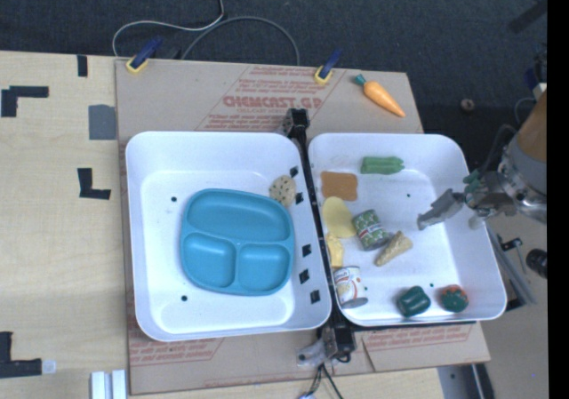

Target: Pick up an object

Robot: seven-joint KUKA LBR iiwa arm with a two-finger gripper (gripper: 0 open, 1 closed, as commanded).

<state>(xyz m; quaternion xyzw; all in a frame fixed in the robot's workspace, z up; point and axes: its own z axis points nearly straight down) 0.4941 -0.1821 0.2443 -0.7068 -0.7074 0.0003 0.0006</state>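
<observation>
Hovering over the right bin (444, 154) near its right wall, the gripper (437, 213) holds nothing, finger spread indiscernible, with the wedge-shaped yellow toy (394, 248) just left.

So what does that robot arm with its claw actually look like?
The arm coming in from the right is grey metal with an orange band above the wrist. Its claw is slim, grey and finger-like, fixed to a chunky wrist block bearing small green parts. Thin dark cables hang nearby.
</observation>
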